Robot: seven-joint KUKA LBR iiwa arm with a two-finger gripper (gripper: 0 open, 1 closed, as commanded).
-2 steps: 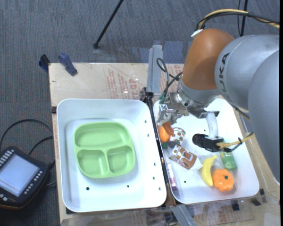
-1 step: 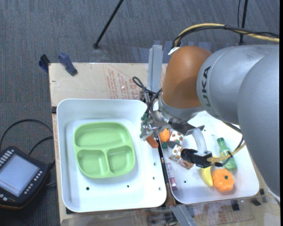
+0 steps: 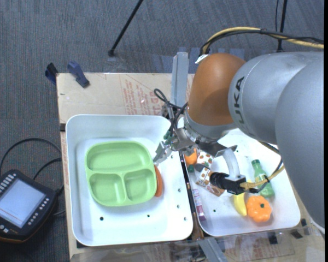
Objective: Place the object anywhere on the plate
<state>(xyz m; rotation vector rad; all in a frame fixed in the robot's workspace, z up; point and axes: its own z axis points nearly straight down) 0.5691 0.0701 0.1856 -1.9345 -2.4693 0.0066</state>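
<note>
Arm: big grey KUKA w/ orange band (image 3: 216,89) fills the upper right, closest to the cam, reaching in over the seam betw the 2 bins.
Gripper (image 3: 163,153): hanging at the right rim of the plate; can't tell how it's set or if anything's in it.
Plate (image 3: 120,172): green, 3 compartments, sits in left bin (image 3: 98,231).
Orange thing (image 3: 159,182): long-ish, lying on the left bin floor, touching plate's right edge, not on it.
Right bin (image 3: 281,222): orange pepper-ish toy (image 3: 259,209), yellow piece (image 3: 239,203), green bottle (image 3: 261,176), small printed box (image 3: 203,160), a few more bits I can't make out.
Pendant (image 3: 16,203): on the floor, left of bench.
</note>
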